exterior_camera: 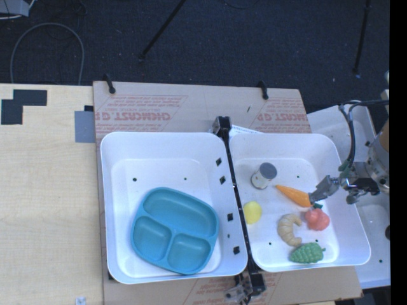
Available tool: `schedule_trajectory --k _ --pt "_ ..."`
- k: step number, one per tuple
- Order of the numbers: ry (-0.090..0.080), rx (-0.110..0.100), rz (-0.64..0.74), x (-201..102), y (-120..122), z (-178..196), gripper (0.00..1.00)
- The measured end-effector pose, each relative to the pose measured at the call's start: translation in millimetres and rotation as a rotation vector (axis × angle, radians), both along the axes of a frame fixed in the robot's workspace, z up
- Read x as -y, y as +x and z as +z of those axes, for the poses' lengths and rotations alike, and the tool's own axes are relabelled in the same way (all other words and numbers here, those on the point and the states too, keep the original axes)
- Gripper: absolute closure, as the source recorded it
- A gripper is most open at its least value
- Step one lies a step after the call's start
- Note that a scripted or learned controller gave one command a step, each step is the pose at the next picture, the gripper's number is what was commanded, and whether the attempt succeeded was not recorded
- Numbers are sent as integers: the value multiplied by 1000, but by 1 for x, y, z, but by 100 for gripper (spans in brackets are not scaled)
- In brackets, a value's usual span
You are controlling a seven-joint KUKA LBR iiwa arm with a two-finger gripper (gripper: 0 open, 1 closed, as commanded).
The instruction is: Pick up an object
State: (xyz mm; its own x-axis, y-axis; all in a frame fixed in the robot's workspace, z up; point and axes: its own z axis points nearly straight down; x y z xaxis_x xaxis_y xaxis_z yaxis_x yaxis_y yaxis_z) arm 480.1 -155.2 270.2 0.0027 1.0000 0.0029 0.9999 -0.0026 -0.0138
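Behind both bins, the cardboard [191, 110] reads "CHEMCZT".

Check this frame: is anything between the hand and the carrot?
Nothing visible stands between them. The hand sits right at the carrot's right end in the right bin; the tomato lies just below.

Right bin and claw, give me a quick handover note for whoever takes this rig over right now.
Claw: low at the right bin's right side, just above the tomato and beside the carrot's leafy end. Nothing visibly held; whether it is open can't be told.
Right bin: carrot, tomato, can, lemon, croissant, green grapes.
Left bin: blue divided tray.
Done: approach only.
Left: grasp something and lift it.
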Motion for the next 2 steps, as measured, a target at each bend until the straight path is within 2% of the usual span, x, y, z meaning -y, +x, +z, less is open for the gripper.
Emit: schedule_trajectory --k 1,2 --pt "-2 10 3 0 2 6 0" --pt "-1 10 2 0 -3 -55 0"
